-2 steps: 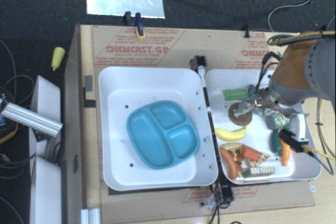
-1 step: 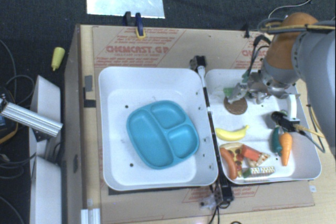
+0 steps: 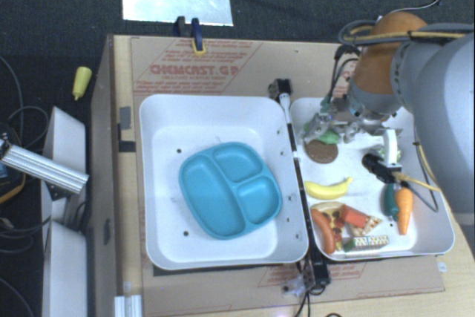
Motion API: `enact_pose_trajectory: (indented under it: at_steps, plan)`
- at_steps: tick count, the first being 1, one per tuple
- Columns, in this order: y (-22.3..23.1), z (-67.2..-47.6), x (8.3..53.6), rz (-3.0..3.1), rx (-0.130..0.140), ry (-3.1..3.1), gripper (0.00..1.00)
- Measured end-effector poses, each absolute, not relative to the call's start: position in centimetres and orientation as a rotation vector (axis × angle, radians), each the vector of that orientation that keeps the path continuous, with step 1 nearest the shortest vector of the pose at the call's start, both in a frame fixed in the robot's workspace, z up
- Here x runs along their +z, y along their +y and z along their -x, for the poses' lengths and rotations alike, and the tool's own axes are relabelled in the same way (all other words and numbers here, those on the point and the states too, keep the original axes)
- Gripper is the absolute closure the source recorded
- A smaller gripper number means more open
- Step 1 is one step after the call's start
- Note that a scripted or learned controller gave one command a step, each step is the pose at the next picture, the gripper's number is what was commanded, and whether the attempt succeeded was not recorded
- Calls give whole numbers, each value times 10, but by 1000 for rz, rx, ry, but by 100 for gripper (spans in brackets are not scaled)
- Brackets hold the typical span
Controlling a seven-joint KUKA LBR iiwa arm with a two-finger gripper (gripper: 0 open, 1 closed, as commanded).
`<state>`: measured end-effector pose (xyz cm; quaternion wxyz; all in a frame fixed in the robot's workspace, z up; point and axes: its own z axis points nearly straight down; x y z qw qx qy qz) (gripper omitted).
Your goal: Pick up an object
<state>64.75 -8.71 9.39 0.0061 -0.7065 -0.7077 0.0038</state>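
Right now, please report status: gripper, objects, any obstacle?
Gripper low in right bin, at brown disc; grasp unconfirmed. Banana, carrot lying loose nearby. Blue tray in left bin.

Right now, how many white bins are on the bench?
2. The left bin holds a blue divided plate. The right bin holds the toy food, including a banana and a carrot; the gripper is over its far end.

The big grey arm comes in from the right and bends down. Its gripper hangs low, pointing left and downward.
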Motion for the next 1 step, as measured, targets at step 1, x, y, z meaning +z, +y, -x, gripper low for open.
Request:
enact_pose_trajectory:
  at_steps: [1]
  plan:
    - [-91,-646,81,2210,17,-2210,0]
